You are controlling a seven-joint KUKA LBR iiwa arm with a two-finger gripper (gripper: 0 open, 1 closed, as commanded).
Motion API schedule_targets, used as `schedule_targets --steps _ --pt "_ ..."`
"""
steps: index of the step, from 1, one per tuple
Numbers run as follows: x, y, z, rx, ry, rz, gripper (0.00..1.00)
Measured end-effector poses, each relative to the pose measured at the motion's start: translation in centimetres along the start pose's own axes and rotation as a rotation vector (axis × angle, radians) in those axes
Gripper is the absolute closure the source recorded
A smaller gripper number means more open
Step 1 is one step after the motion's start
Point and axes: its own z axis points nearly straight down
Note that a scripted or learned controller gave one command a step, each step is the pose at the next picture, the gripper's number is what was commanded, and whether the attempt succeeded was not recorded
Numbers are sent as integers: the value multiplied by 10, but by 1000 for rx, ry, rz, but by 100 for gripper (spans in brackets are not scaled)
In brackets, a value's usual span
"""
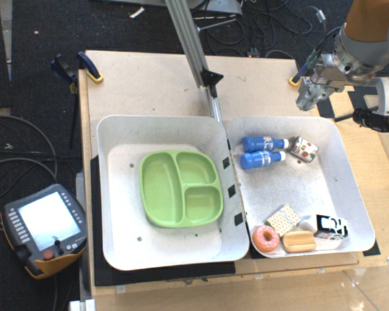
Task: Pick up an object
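Note:
My gripper (306,100) hangs above the far right corner of the right bin (350,173), over its back rim, with nothing seen between its fingers. In that bin, two blue bottles (262,151) lie side by side near the back, with a small white cup with red spots (304,149) just right of them. Along the front edge lie a pink doughnut (266,238), a tan bread roll (299,241), a checkered cracker (284,219) and a black-and-white item (331,225). A green divided plate (181,188) rests in the left bin (117,173).
A slanted metal pole (191,41) crosses above the back of the bench down to the divider between the bins. A teach pendant (44,229) sits off the bench at the left. Yellow-tipped clamps (91,70) grip the back corners.

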Motion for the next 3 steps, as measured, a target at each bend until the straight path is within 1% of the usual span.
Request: schedule_targets --steps 2,3 --pt "101 8 43 3 0 0 100" --pt "147 8 42 1 -1 0 100"
